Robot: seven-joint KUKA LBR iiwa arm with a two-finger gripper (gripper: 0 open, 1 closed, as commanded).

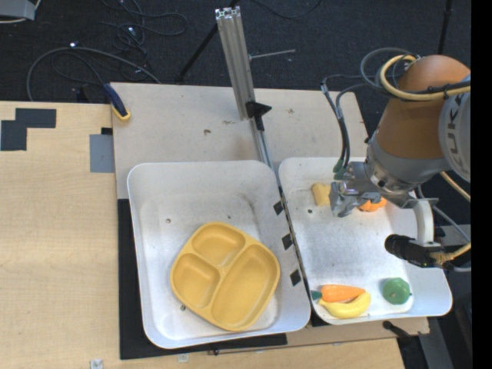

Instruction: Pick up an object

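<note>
Camera view: grey KUKA arm with the glossy orange band (427,118) reaches in from the right over the right shallow white plastic bin (346,252). Metal two-finger gripper (344,203) sits low in that bin's upper part, jaws pointing down; can't tell whether they're open, closed or gripping anything, as the wrist blocks the view.

Just left of the gripper: a small pale-yellow cylindrical piece (319,194), lying on the bin floor. Right of the gripper, a small orange rounded object (372,204), partly hidden under the wrist.

Near the bin's front edge: a smooth orange carrot-shaped toy (342,292) lying across a curved yellow banana-shaped toy (350,307), touching. Just beside them to the right, a round green ball-like object (396,290), apart from the pair.

Left shallow white bin (154,206), floor scuffed and speckled, holds a yellow plastic divided plate (224,274) with three compartments, rounded corners, lying flat toward the front.

Both bins sit side by side on the pale desk (177,121). An aluminium extrusion post (236,60) rises behind them.
</note>
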